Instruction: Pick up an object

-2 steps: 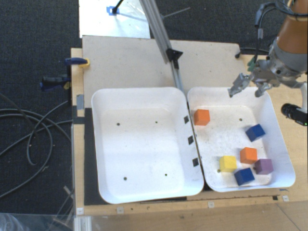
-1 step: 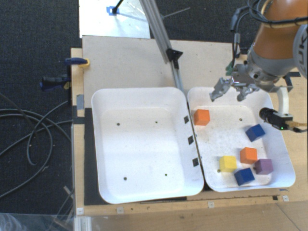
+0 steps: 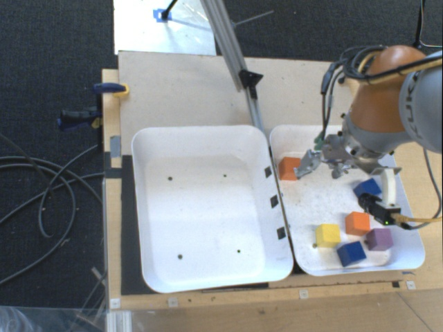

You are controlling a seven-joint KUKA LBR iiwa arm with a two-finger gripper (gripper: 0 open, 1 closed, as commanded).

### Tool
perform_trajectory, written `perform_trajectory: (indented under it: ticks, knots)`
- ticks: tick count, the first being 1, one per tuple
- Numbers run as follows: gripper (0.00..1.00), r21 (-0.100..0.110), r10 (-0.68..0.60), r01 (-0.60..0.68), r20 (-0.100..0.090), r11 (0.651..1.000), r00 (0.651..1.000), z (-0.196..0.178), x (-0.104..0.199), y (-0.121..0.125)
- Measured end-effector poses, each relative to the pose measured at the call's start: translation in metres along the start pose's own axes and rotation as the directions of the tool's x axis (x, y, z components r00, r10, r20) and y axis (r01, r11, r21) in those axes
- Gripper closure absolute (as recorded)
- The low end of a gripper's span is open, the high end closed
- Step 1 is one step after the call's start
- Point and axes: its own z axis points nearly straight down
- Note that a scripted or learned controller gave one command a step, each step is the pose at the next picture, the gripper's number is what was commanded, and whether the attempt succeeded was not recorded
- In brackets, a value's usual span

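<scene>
a: where is the arm [image 3: 398, 92] right now?

b: it reaches in from the right over the right bin [image 3: 304, 140], grey with its orange band high at the top right. the pincer [image 3: 309, 163] hangs low over the upper left part of that bin.

a: is the pincer apart or together?

b: cannot tell — the fingers are too small and blurred against the white floor of the bin.

a: what is nearest to it?

b: an orange block [image 3: 288, 168] — it lies near the bin's left wall, just beside the pincer on its left. whether they touch, i cannot tell. nothing shows between the fingers.

a: and the other things in that bin?

b: five more blocks, toward the lower right. a blue block [image 3: 367, 187] sits partly under the arm's wrist. below it a second orange block [image 3: 358, 223], with a purple block [image 3: 378, 238] just beside it to the right. a yellow block [image 3: 327, 236] lies to the left of those, and a second blue block [image 3: 351, 253] near the bin's front rim.

a: the left bin [image 3: 201, 135]?

b: it stands side by side with the right one on the tan surface [image 3: 173, 88], a few dark dots on its floor. a grey pole [image 3: 225, 30] slants down from the top toward the seam between the bins, and a blue clamp [image 3: 86, 116] grips the surface's left edge.
</scene>
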Motion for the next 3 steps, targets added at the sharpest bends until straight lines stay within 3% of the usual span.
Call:
perform_trajectory:
  ticks: [1, 2, 3]
  knots:
    - [0.00, -0.018, -0.006, 0.006, 0.001, 1.000, 1.000, -0.138, 0.009, 0.011]
    - [0.00, -0.006, -0.001, 0.001, 0.000, 1.000, 1.000, -0.121, 0.010, -0.016]
    - [0.00, -0.012, -0.006, 0.006, 0.000, 1.000, 1.000, -0.153, 0.013, -0.008]
